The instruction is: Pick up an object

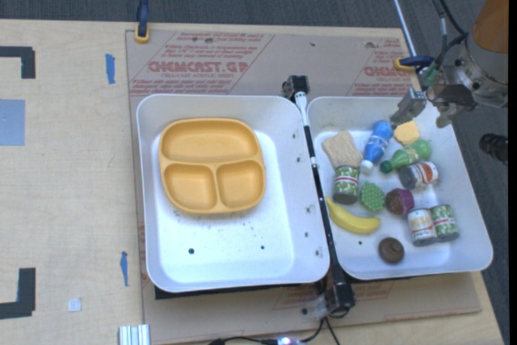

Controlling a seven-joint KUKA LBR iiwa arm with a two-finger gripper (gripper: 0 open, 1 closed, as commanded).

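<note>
Camera view. The gripper hangs over the far edge of the right bin, its two fingers apart with nothing between them. The arm's orange band shows at the upper right, above the wrist.

Nearest the gripper, just below it, lies a yellow block, touching the top of a blue bottle that sits below and to the gripper's left. Further left of the bottle rests a tan cracker. Directly below the yellow block lies a green vegetable toy, and under that a small red-and-white can on its side.

Lower still, well below the gripper, stand a green-labelled can, a green dotted ball just beside it, and a dark purple round piece. A banana lies below the green-labelled can. Two more small cans stand side by side near the bin's lower right, and a brown round disc sits farthest from the gripper, near the bin's front edge.

Well to the gripper's left, the left bin holds a yellow divided plate with three compartments. Both bins rest on a printed board on the wooden counter.
</note>
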